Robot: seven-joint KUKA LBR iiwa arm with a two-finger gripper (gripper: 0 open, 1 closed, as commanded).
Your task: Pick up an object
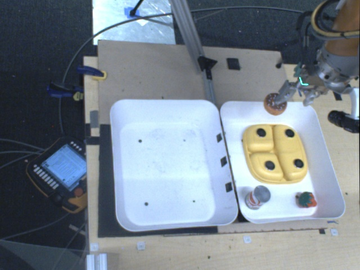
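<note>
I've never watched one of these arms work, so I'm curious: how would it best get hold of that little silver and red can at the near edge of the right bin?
Probably from straight above, fingers closing across the round sides of the small can. It seems tilted or lying near the right bin's front rim, so a sideways approach would be cramped. The yellow block behind leaves a gap.

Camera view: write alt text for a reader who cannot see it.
A grey and orange robot arm reaches in from the right, its gripper at the far rim of the right white bin, beside a small brown round object. That bin holds a yellow four-part tray, a small can and a small green and orange toy.
</note>
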